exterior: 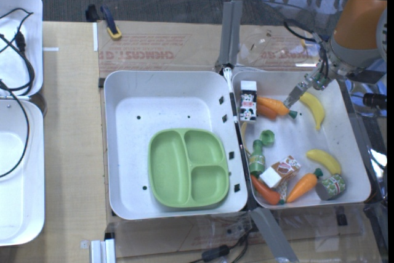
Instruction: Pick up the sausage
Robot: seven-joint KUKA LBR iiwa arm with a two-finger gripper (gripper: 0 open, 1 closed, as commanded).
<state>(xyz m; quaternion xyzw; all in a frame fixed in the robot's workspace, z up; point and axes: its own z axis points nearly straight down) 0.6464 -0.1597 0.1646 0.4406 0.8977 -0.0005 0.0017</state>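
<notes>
The sausage (263,190), a reddish curved piece, lies at the near left corner of the right bin (356,132), partly under a white cube (269,177) and beside an orange carrot (300,186). My gripper (295,96) hangs over the far part of the same bin, its tip between another carrot (271,108) and a yellow banana (314,109). It is well away from the sausage and nothing shows in its grasp.
The right bin also holds a milk carton (247,100), a green bottle (257,160), a small printed box (285,167), a second banana (324,161) and a dark round item (331,186). A green divided plate (188,167) sits in the left bin (123,132).
</notes>
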